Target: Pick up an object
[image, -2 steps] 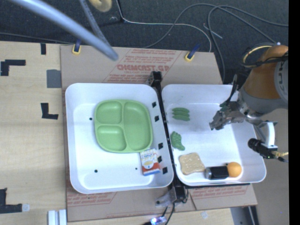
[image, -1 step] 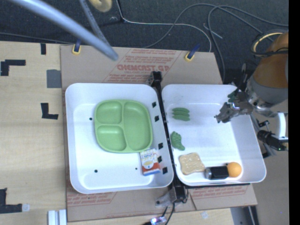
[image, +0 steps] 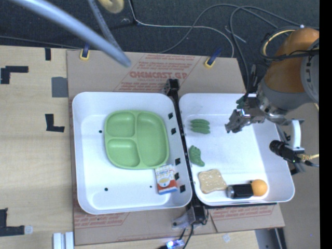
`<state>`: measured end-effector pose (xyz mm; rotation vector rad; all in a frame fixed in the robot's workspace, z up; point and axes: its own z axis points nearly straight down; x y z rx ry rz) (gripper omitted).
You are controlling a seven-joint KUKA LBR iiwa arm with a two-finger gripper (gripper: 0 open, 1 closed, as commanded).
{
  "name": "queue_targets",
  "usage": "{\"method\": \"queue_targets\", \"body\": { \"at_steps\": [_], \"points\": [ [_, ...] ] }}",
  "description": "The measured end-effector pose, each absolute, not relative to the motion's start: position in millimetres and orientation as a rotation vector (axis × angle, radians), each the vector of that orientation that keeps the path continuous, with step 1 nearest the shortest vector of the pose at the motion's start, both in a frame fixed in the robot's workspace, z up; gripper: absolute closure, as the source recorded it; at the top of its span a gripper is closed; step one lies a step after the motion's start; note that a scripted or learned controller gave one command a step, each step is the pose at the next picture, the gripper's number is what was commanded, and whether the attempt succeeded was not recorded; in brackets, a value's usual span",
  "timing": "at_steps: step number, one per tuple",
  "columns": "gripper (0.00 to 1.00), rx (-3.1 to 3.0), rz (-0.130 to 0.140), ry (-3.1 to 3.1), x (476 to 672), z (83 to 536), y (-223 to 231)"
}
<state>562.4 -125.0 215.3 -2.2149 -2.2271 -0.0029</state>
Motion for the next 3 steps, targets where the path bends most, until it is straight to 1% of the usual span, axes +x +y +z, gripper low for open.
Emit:
{"method": "queue_targets", "body": {
  "at_steps": [1,2,3],
  "points": [
    [1.00,-2.213,0.000,-2.226,569.0,207,-71],
    [1.00,-2.212,-0.002,-2.228,567.3,220,-15],
    [1.00,-2.214,0.002,-2.226,570.7,214,31]
  ]
}}
